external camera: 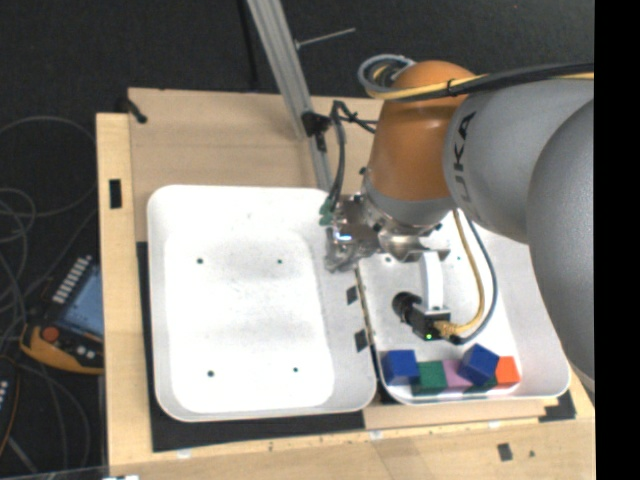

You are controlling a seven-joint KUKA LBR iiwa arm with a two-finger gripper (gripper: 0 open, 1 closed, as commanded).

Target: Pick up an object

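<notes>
Several small blocks lie in a row at the front edge of the right bin (540,373): a blue block (400,365), a green block (431,375), a purple block (457,376), a second blue block (481,361) and an orange block (507,370). The grey arm with its orange band (415,138) hangs over the back of the right bin. My gripper (344,248) shows as a metal cluster under the wrist, close to the rim between the two bins. It stands well behind the blocks and to their left. Nothing is seen in it.
The left bin (240,298) is white with a few dark specks. A slanted metal rail (285,63) runs from the top down to the wrist. Cables and a handheld pendant (70,318) lie on the floor at the left.
</notes>
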